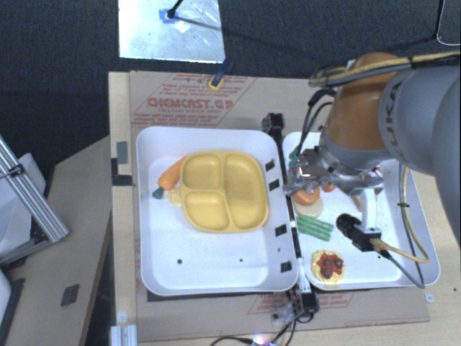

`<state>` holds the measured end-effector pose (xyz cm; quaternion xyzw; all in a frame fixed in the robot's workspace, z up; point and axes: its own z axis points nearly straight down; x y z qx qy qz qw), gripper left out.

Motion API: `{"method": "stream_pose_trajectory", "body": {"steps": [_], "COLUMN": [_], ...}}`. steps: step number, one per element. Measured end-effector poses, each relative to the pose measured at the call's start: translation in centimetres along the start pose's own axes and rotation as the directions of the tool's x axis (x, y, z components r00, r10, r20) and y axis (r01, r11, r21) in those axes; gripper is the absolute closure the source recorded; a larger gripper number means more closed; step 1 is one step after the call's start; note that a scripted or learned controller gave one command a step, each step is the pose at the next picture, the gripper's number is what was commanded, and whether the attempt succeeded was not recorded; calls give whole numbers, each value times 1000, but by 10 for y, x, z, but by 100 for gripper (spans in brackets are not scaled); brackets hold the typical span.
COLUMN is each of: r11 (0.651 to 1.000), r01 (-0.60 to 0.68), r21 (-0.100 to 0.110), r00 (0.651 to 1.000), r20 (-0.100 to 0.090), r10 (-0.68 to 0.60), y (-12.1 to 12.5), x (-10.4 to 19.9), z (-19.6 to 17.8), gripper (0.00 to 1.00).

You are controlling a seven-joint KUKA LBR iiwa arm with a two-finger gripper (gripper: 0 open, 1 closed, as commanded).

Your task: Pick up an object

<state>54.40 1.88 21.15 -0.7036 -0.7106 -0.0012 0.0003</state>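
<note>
In the right bin (414, 229), close to its left wall, lies a small cluster of toy food: an orange and tan round piece (310, 199) sits just under the arm's wrist, a green ridged piece (315, 226) lies just nearer than it, and nearer still, by the bin's near edge, rests a small yellow disc topped with red bits (328, 265). The gripper (311, 184) hangs low over the far end of this cluster, right above or against the orange and tan piece, but the wrist and its metal fittings cover the tips, so how wide the pincer stands and whether it has hold of anything cannot be told. The grey arm (421, 117) with its orange band reaches in from the right, and a white bracket carrying a black cylinder (354, 229) hangs off the wrist on its near side, with a yellow cable (407, 262) looping across the bin floor. In the left bin (209, 265) a yellow divided plate (220, 191) lies towards the far side, and a toy carrot (170, 174) rests against its left edge, its green top pointing near-left. Both bins sit on a cardboard sheet (191, 99) on the bench; a shiny square plate (171, 19) lies on the dark floor beyond.
</note>
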Motion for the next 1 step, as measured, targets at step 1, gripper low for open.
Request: {"method": "stream_pose_trajectory", "body": {"steps": [1], "r11": [1000], "r01": [0], "r21": [-1], "r00": [1000], "r20": [0], "r10": [0], "y": [15], "x": [47], "z": [0], "gripper": [100]}}
